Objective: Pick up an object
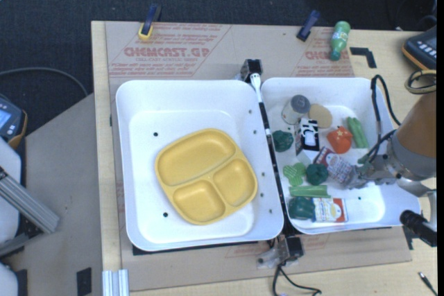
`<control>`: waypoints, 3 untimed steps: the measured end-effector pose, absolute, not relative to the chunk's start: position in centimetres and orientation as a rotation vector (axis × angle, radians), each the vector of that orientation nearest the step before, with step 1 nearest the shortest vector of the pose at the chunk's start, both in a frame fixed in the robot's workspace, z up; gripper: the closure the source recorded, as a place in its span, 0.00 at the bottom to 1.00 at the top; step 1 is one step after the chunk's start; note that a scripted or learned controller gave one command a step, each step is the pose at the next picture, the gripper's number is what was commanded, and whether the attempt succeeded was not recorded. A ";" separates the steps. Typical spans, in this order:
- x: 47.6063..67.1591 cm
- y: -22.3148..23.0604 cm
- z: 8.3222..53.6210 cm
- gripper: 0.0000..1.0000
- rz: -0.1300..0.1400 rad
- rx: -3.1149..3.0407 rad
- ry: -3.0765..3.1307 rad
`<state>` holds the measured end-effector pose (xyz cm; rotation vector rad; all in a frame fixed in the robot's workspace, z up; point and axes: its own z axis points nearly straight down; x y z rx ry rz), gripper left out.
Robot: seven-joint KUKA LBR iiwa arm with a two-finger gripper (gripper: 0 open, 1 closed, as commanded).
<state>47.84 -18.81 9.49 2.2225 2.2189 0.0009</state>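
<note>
Arm (pixel 416 142) enters at 3 o'clock, its pincer (pixel 361 173) low in the right bin (pixel 361 90) — fingers blurred against the clutter, can't tell if open or closed, nothing clearly between them. The pincer tip sits just beside a crinkled silver-and-red wrapper (pixel 338 168) near the bin's centre. Around it: red tomato-like ball (pixel 339 140) at 12 o'clock of the wrapper, green pickle-shaped piece (pixel 356 132) just right of the ball, black-and-white box (pixel 309 134) to its left, grey disc (pixel 300 105) and tan oval (pixel 320 114) toward the bin's 12 o'clock. Dark green lumps (pixel 282 141) along the 9 o'clock side, a flat carton (pixel 326 208) at 6 o'clock. Left bin (pixel 139 107) holds a yellow three-compartment plate (pixel 206 175) — upright, centred. Green bottle (pixel 339 40) lies on the bench (pixel 208 45) beyond the right bin.
</note>
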 end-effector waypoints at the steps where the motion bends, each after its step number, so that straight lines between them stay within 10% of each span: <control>1: 47.3 -18.1 14.5 1.00 0.003 2.216 2.218; 3: 47.6 -18.8 22.6 1.00 0.002 2.216 2.219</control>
